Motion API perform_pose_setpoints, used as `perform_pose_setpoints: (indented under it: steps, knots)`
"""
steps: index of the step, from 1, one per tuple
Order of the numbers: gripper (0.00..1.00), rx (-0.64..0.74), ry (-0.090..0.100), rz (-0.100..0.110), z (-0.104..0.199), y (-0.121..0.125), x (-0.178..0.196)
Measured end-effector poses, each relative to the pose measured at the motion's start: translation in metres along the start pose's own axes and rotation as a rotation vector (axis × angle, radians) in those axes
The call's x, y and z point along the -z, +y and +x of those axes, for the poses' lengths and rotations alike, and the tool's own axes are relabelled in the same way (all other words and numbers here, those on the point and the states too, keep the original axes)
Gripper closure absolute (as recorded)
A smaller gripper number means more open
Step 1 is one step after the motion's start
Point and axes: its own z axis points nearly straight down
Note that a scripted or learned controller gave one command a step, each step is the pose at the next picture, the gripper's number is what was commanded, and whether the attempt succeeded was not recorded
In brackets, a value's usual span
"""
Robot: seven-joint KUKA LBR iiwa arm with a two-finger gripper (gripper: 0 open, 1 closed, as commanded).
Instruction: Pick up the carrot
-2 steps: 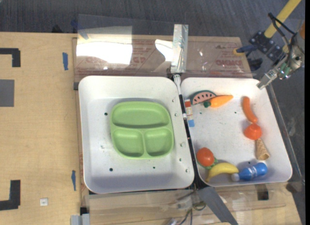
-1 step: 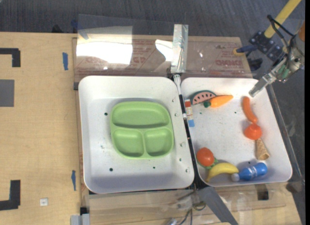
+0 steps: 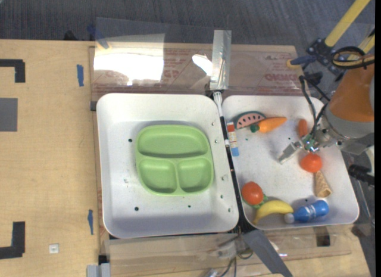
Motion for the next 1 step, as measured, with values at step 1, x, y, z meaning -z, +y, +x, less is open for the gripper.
perform_pose_setpoints:
  steps: [1]
  knots:
    - [0.0,-0.438,0.001,0.002,-0.0159,0.0686,-0.0084]
